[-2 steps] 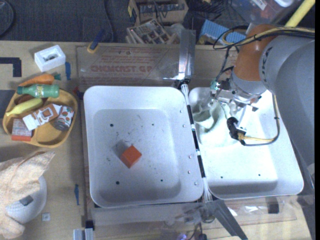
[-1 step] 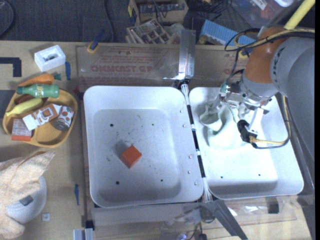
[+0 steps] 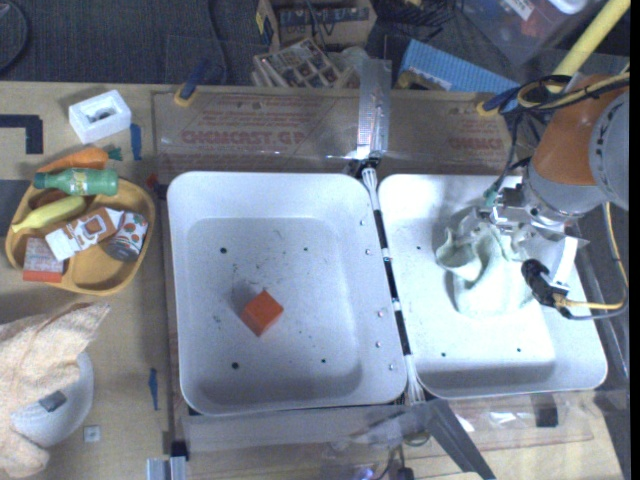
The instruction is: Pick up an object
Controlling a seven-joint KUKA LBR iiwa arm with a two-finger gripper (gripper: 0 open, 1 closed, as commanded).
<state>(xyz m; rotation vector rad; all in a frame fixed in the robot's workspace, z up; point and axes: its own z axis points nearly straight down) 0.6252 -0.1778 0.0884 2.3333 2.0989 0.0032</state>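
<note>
over right bin [image 3: 560, 363]: fingers [image 3: 470, 243] blurred, spread unclear; orange cube [image 3: 262, 312] in left bin [image 3: 200, 208]; wall lettering unreadable.

Two shallow white bins, the left bin [image 3: 200, 208] and the right bin [image 3: 420, 203], look like smooth moulded plastic with a soft sheen; the left one's floor shows dark specks and scuffs. An orange block [image 3: 262, 312] in the left bin has a matt, even surface. The counter [image 3: 150, 128] is pale wood with a dull finish. A clear plastic sheet [image 3: 260, 128] behind the bins is glossy and carries faint red lettering. At the left, a yellow bowl [image 3: 90, 278] looks like smooth plastic, and a beige cloth [image 3: 45, 353] lies rumpled and fuzzy. The arm [image 3: 580, 158] has a glossy orange band and satin grey casing.
</note>
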